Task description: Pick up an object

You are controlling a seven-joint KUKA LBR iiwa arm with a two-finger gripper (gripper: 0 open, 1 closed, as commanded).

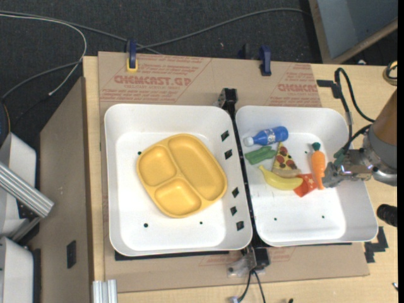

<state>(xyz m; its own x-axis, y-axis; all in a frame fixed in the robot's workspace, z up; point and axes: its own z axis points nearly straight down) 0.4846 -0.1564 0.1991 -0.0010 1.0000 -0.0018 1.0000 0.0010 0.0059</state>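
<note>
Counter carrying two white bins | gripper [333, 174] hovering at right bin [328, 223] east side, finger state unreadable | carrot [318, 166] lying just left of it, long axis running near-far | nothing being held

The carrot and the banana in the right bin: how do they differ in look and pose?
The carrot is orange with a green top; the banana is yellow. The carrot is straight and lies nearly up-down in the view; the banana is curved and lies crosswise. Both are toy foods in the right bin.
</note>
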